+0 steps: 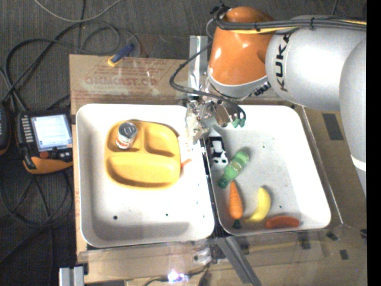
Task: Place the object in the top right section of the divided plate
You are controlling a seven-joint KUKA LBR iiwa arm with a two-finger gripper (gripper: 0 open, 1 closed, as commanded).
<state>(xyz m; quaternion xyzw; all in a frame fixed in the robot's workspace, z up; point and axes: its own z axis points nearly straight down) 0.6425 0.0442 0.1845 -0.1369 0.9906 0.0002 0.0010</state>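
Left of the jaws [199,119], a can [126,135] stands in the yellow plate [144,161]'s far-left section; jaw opening cannot be told. Bottle [233,167], carrot [236,200], banana [260,204] lie right.

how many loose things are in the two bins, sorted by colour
Green: 1, the bottle
Orange: 1, the carrot
Yellow: 2, the banana and the divided plate
Red: 1, the long red piece
Black and white: 1, the small toy
Silver: 1, the can
Total: 7
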